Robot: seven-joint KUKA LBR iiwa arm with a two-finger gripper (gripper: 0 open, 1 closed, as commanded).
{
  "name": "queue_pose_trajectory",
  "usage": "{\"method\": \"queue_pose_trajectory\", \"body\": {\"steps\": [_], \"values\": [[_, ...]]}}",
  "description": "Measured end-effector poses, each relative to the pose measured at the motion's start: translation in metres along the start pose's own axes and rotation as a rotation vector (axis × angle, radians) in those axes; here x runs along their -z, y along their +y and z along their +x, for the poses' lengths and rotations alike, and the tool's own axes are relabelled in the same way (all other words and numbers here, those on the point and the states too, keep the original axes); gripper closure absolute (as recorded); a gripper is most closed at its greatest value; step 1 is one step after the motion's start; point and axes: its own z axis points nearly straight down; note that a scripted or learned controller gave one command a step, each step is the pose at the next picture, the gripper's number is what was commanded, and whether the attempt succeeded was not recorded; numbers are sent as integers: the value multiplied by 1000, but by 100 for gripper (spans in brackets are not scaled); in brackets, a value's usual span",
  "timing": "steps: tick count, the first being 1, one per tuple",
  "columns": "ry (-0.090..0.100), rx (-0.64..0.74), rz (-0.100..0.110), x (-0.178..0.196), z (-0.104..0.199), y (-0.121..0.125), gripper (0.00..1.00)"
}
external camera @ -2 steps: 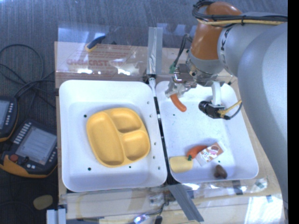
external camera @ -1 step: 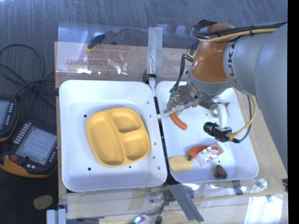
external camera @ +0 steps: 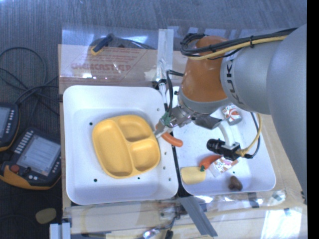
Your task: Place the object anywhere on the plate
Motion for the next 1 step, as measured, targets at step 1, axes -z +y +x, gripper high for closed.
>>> {"method": "queue_pose_trajectory", "body": {"steps": [1], "values": [[0, 0, 0, 0, 0, 0, 0]]}}
